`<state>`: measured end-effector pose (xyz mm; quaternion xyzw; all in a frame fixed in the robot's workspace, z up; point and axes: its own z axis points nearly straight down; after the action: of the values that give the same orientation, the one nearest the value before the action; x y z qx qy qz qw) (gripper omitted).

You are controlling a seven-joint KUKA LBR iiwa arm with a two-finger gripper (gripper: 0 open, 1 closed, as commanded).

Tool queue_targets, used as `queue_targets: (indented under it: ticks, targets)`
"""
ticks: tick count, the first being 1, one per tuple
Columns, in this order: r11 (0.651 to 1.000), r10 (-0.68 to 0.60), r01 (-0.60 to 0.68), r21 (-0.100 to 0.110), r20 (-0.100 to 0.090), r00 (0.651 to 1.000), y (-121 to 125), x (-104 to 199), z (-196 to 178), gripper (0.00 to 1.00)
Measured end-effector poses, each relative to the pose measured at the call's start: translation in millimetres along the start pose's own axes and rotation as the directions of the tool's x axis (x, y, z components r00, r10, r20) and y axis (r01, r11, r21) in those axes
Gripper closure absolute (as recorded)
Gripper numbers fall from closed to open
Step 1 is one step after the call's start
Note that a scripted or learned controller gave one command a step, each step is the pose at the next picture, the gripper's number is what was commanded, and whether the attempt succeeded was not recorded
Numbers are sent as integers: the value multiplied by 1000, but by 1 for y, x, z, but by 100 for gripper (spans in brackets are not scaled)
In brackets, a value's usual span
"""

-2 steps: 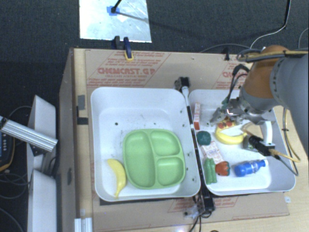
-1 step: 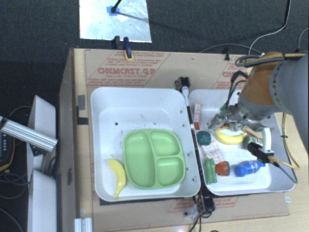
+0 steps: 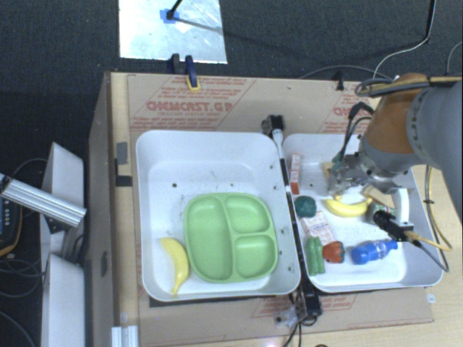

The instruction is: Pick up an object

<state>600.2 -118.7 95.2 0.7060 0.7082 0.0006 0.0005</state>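
The blue bottle (image 3: 373,251) lies at the right bin's (image 3: 416,273) front edge, beside a red piece (image 3: 333,251). Behind them the claw (image 3: 343,181) hangs just above the yellow banana (image 3: 347,207); whether it is spread, I cannot tell. Best lower straight, straddling the banana's middle.

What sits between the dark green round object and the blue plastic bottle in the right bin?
In the camera view, between the dark green round object and the blue plastic bottle lie a red-printed white packet and a small red object.

Bench (image 3: 217,107) (cardboard-topped), left bin (image 3: 155,194), right bin (image 3: 412,270)
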Motion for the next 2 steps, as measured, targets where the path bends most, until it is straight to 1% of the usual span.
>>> queue_targets:
  ticks: [1, 2]
  targets:
    - [1000, 0, 0, 0, 0, 1000, 0, 0, 0, 0]
    - [1000, 3, -3, 12, -2, 1000, 67, -18, 10, 0]
